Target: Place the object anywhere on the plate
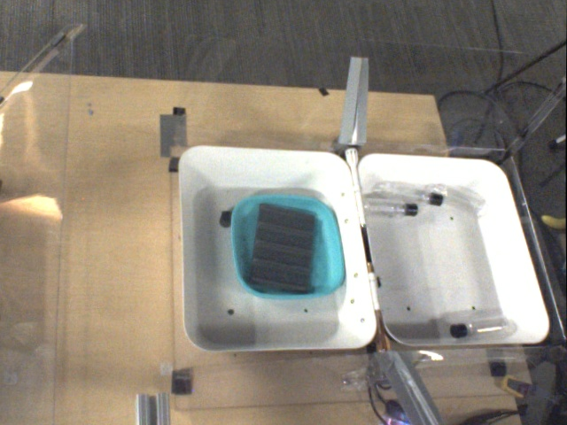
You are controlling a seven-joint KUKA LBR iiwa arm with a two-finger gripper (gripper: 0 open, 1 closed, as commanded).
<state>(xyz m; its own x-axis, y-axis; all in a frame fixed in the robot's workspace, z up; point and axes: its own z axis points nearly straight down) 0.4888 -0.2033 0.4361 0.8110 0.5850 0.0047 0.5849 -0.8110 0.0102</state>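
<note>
The dark ridged block (283,245) covers most of the teal plate (330,251), hiding its middle. Clear pieces in the right bin (523,237) are too faint to identify. The tabletop (89,264) runs off the left and bottom edges.

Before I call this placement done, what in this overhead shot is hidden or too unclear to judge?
- Plate surface under the dark ridged object: covered by it, camera view.
- Small dark item at the plate's left edge: too small to identify.
- Clear things in the right bin, near its top and bottom: transparent and blurred.
- Hardware at the bottom edge: cut off.
</note>
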